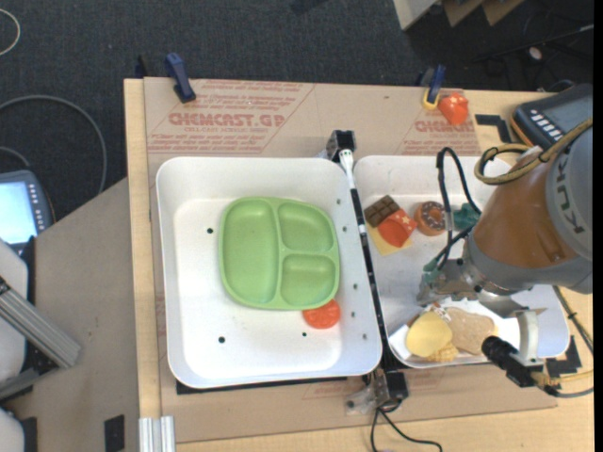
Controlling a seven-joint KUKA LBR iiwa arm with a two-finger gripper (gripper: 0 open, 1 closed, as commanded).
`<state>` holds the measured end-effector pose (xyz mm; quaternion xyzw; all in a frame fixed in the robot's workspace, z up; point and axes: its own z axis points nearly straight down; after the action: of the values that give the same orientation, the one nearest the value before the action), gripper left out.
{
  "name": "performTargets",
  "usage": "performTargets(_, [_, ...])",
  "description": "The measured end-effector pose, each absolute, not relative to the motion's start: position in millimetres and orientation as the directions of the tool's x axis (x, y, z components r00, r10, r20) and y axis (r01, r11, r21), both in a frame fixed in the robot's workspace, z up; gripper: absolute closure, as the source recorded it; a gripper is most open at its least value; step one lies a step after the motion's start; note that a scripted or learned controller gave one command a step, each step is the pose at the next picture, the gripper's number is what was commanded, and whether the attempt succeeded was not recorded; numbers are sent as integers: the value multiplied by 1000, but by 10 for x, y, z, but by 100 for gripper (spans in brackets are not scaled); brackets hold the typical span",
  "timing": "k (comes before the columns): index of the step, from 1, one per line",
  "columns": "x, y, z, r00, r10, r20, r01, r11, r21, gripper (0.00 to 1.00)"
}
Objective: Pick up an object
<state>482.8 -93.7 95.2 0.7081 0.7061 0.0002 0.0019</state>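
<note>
2 bins sit on the bench, and the gripper [443, 290] hangs low over the right bin [400, 172], near its front edge; the wrist hides the tips, so whether it is apart, together or clamped on anything I cannot tell. Just in front of it, touching the front wall, lies a yellow lump [429, 335] with a tan piece [471, 328] pressed against its right side.

These 2 look like the nearest candidates for the pick. The lump is roundish, with no clear long axis; the tan piece seems to run roughly along the front edge (its far end is under the arm). For a clean grasp I would come straight down on the lump's middle and close across its narrower width, keeping clear of the bin wall and of the tan piece, which could jam a finger or get dragged along.

Further back, toward the divider, sit a brown block [381, 210], a red piece [396, 228] and a small round brown thing [432, 217]. In the left bin [179, 281] a green tray [280, 252] lies near the middle, with a red ball [322, 315] touching its front right corner.
</note>
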Motion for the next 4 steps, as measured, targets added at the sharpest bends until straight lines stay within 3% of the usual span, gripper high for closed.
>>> performTargets(1, [4863,-136,1898,-9,1000,1,1000,9,9,100])
performTargets(2, [4813,-8,3346,-5,1000,2,1000,5,18,100])
performTargets(3, [4804,502,4362,-8,1000,3,1000,8,14,100])
performTargets(4, [4777,728,3030,-1,1000,-2,1000,1,-14,100])
